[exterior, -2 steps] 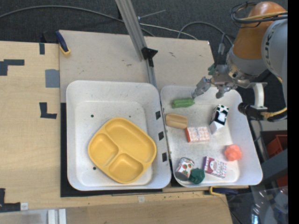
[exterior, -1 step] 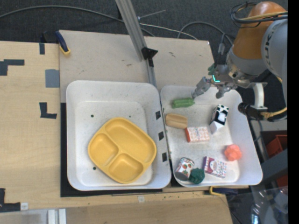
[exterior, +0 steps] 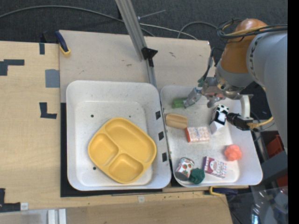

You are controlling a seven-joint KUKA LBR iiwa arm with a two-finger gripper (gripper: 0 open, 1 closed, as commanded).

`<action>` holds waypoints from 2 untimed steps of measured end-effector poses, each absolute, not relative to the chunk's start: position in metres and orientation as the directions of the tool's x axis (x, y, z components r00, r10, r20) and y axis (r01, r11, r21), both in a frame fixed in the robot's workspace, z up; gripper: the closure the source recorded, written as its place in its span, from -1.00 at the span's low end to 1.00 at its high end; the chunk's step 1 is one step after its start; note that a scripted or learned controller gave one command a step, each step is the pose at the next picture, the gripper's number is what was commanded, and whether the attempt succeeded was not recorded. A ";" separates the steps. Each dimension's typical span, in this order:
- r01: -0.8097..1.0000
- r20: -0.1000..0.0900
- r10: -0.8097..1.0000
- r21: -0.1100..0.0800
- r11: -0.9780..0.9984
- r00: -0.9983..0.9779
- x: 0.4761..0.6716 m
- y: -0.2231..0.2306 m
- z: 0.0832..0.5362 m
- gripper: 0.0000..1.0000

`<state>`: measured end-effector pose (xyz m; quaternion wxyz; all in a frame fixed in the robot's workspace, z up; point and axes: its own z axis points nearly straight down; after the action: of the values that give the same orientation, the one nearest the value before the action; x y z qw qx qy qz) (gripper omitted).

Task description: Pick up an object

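Camera view: pincer (exterior: 196, 97) spread open, nothing gripped, green object (exterior: 178, 103) just left of fingertips.

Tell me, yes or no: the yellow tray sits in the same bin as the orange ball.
No; the yellow tray lies in the left bin, the orange ball in the right bin.

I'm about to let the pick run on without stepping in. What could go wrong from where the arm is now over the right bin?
1. The end effector hangs low at the far end of the right bin, just beside a small green item; a slightly off descent could push it away instead of gripping it.
2. The bin wall lies close behind that item, so the end effector might strike it.
3. The black-and-white toy lies close under the wrist and could get knocked.
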<state>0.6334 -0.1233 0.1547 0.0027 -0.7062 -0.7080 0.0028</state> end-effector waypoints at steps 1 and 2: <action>1.000 -0.001 1.000 -0.006 0.002 -0.002 0.633 -0.127 0.110 -1.00; 1.000 -0.002 1.000 -0.002 0.002 -0.002 0.633 -0.126 0.088 -1.00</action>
<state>0.6330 -0.1264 0.0875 0.0000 -0.7063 -0.7079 0.0013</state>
